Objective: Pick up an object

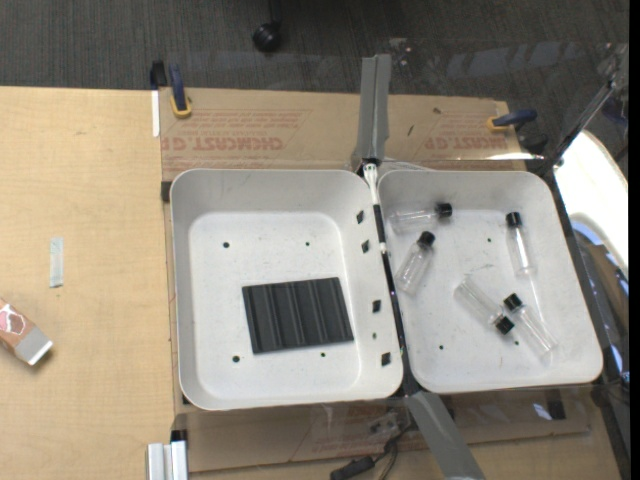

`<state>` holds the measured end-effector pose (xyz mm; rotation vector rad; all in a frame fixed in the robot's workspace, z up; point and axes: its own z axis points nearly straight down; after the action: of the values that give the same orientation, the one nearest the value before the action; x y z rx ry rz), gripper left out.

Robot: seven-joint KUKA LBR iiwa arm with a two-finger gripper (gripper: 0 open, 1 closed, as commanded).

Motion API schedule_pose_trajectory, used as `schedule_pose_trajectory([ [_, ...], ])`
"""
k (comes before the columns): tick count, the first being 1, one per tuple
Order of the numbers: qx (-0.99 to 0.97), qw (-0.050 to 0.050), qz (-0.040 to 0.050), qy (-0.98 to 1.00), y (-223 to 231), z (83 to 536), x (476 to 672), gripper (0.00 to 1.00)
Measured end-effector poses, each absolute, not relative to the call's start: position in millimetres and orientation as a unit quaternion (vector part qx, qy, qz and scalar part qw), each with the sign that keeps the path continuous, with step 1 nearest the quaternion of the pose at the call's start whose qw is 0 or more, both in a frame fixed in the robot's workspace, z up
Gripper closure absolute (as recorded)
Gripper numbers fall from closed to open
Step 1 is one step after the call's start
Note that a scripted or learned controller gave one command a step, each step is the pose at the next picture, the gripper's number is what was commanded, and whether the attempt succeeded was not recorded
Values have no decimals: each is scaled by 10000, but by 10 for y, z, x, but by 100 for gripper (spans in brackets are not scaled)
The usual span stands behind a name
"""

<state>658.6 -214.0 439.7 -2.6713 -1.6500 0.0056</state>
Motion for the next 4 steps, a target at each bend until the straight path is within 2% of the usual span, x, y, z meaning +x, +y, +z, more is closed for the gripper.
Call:
schedule_pose_trajectory([
  [1,-9430,12,29,-3329,-2035,4390,6539,100],
  [2,-9942,8,29,-1079,-2108,4399,6154,100],
  [3,-9948,3,25,-1022,-2221,4395,6491,100],
  [4,-9947,1,21,-1024,-2214,4399,6516,100],
])
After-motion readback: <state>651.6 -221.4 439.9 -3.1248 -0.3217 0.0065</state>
